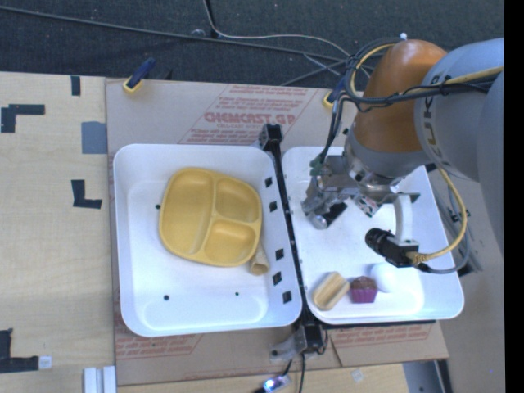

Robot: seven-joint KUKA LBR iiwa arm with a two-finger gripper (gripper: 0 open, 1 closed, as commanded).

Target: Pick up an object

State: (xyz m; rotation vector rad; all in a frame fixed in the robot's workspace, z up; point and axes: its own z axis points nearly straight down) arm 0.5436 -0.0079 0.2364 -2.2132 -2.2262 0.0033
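Arm's (458,80) bulk runs off my right edge; its base is out of frame. Gripper (321,211) sits low over the right bin (434,305), foreshortened from above, and I can't tell how its fingers stand. The orange band (393,97) and wrist cover much of that bin's far half. A pale white object (385,278) beside the purple item (363,290) blends into the bin floor; can't identify it. A tan piece (259,264) is partly tucked under the yellow divided plate's (210,216) rim. Print on the cardboard (246,117) is too blurred to read fully.
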